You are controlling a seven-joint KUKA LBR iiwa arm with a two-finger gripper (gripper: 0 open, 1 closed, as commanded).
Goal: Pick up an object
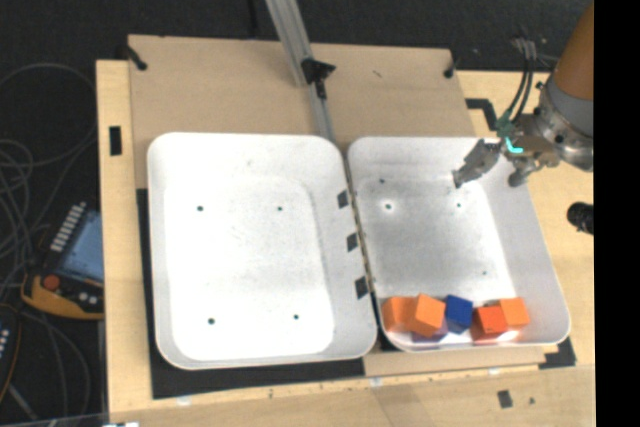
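Your gripper (492, 163) hangs with spread, empty fingers over the far side of the right bin (520, 225), probably because every pickable piece, the orange blocks (415, 313) and blue block (458, 310), sits crowded against that bin's near wall.

- Two shallow white bins sat side by side on the bench (400, 80); the left bin (250, 250) showed a bare speckled floor.
- The right bin (440, 235) held a row of blocks along its near edge: two orange blocks (413, 313) at the left, a blue block (458, 312) in the middle, two more orange blocks (500, 317) at the right, all touching or nearly so.
- The claw (490, 165) hung over the right bin's far right part, well apart from the blocks, its fingers spread with nothing between them.
- A grey metal rail (285, 10) slanted across the bench's far side.
- A handheld controller (72, 260) lay among cables left of the bench.
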